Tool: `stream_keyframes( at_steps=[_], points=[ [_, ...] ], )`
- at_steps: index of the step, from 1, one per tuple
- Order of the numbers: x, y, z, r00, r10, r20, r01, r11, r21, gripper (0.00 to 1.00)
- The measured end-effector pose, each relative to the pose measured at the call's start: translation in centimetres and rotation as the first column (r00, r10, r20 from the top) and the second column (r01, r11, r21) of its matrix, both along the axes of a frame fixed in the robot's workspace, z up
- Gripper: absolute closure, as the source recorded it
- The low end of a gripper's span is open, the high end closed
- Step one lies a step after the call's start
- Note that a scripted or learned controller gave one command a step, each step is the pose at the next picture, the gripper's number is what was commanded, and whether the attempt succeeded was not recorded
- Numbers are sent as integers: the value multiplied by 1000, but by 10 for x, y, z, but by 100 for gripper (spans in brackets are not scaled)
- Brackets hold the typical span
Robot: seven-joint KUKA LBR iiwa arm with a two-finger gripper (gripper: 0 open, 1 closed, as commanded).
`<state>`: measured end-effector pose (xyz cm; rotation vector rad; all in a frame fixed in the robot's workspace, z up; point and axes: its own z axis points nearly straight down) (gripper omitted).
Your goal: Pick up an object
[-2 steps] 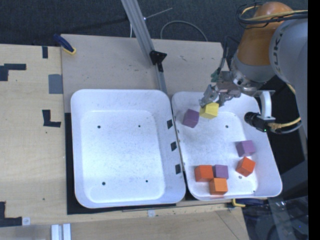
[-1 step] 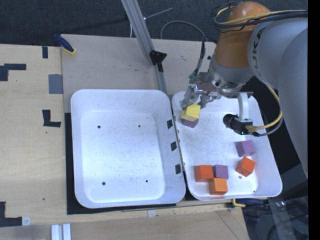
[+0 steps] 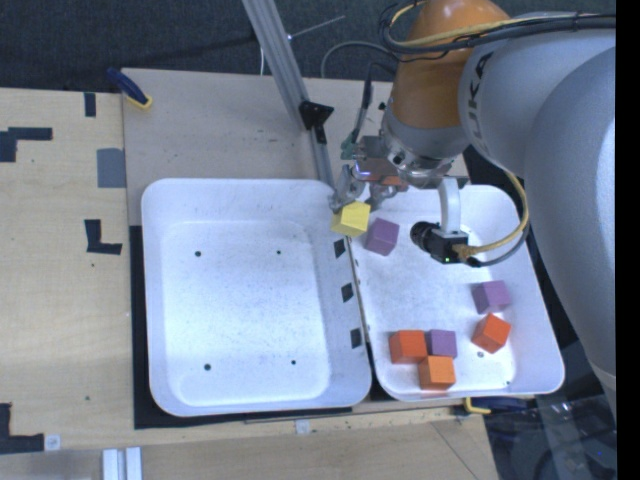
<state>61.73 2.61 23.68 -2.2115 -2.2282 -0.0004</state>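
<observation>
Yellow block turned cornerwise, no clear long axis, beneath tool; grip state indiscernible.

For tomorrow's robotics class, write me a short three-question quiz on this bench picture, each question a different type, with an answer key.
1. True or false: the yellow block lies in the middle of the left bin.
2. How many orange blocks lie in the right bin?
3. Which block lies closest beside the yellow one? A orange, B purple, C blue.

Key
1. False: it is at the divide between the bins, just under the gripper.
2. Three.
3. B, the purple block.
</observation>
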Motion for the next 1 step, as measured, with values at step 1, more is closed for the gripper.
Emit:
stream_keyframes(
  at_steps=[1],
  points=[
    [-4,63,-7,1000,0,-2,0,1000,0,100]
  ],
)
